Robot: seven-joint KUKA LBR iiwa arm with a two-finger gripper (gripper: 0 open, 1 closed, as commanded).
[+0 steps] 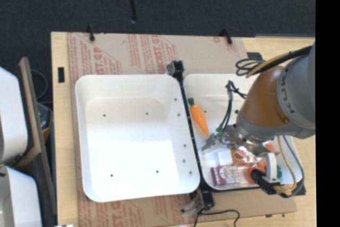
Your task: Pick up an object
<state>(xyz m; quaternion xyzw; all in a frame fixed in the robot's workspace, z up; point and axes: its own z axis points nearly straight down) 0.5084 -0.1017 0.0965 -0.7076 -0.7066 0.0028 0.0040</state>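
While the gripper (212, 141), whose state I cannot tell, hangs low in the right bin (212, 82), the toy carrot (200, 119) beside it looks light, stiff and smooth, best pinched across its middle.

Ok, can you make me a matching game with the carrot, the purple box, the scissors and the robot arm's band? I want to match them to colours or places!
Things:
1. carrot
2. purple box
3. scissors
4. band on the arm

Places or colours:
A. on the bench behind the right bin
B. near the front edge of the right bin
C. orange-brown, above the wrist
D. beside the divider, on the left side of the right bin

Pairs: 1-D, 2-B, 3-A, 4-C
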